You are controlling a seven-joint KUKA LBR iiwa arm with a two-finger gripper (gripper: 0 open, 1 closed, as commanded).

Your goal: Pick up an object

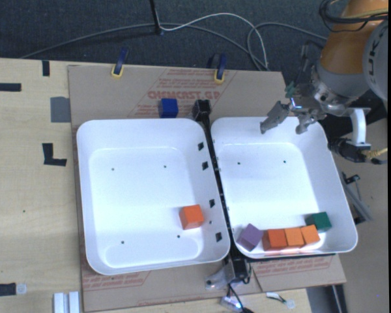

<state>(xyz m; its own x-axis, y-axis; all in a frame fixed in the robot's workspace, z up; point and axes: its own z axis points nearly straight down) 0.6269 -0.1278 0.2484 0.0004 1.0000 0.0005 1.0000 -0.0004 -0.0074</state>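
My gripper (pixel 288 124) hangs over the far edge of the right bin (pixel 274 175), its two grey fingers spread open with nothing between them. An orange cube (pixel 191 216) lies in the left bin (pixel 117 194) near its front right. Along the right bin's front wall sit a purple block (pixel 249 236), two orange blocks (pixel 274 239) (pixel 293 237) side by side, a lighter orange block (pixel 310 235) and a green block (pixel 320 222). All of them lie well in front of the gripper.
A blue cube (pixel 169 107) rests on the cardboard behind the left bin. Black clips (pixel 202 109) join the bins along their shared wall. Cables run over the dark floor at the back. Blue clamps (pixel 120 62) hold the cardboard's far edge.
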